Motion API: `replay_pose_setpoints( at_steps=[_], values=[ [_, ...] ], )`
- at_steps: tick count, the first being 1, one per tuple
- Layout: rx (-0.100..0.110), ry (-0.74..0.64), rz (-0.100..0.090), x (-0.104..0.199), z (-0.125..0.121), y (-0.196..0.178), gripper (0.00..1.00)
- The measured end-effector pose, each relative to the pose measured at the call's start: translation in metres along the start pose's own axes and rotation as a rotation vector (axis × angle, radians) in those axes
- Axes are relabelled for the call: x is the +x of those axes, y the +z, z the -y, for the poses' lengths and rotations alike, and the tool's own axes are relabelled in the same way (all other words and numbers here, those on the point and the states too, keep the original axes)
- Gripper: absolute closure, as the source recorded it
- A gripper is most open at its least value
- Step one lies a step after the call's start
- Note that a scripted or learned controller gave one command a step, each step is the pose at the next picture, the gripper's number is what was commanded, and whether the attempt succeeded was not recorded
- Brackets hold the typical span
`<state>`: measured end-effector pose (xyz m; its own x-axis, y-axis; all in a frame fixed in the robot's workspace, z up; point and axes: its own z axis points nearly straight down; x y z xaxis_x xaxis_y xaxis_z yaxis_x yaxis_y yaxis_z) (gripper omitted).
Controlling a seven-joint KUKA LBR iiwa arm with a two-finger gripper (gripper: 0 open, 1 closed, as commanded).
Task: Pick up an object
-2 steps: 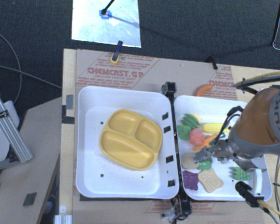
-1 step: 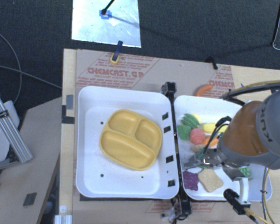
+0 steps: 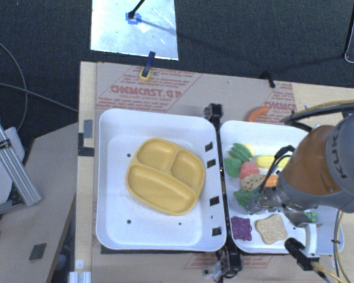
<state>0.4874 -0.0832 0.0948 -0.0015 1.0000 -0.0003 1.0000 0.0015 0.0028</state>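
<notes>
Grey and orange arm bulk hides the tool (image 3: 258, 204), so its state cannot be told; small plastic food pieces (image 3: 245, 168) are clustered along the right white bin's (image 3: 297, 133) left edge.

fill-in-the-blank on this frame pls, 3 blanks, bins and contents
1. The yellow divided tray lies in the ____ bin of the camera view.
2. The toast slice lies in the ____ bin.
3. Just left of the toast slice lies a toy bunch of grapes, coloured ____.

Missing words: left; right; purple
</notes>
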Motion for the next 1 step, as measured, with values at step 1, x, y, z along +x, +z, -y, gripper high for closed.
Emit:
replay_pose_setpoints(
  at_steps=[1],
  values=[
    [-0.014, -0.006, 0.006, -0.0536, -0.1620, 0.0082, 1.00]
  ],
)
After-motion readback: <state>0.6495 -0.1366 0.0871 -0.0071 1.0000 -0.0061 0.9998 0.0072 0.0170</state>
